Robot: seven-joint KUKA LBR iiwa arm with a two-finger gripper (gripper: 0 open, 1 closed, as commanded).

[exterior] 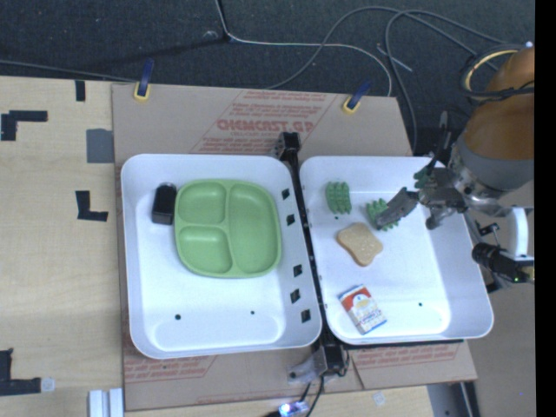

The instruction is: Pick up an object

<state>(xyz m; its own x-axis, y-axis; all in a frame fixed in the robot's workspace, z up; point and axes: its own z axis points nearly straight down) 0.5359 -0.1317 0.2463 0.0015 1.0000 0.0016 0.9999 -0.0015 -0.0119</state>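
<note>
The small red-and-white packet [361, 307] lies nearest, low in the right bin [452, 307]. The hand [401, 207] hovers released beside the green toy [379, 212], above the bread slice [360, 243]; closing off-centre could nudge the toy away.

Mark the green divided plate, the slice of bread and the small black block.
green divided plate [228, 229], camera view, middle ridge.
slice of bread [360, 243], camera view, centre of its top.
small black block [163, 203], camera view, top face.
</note>
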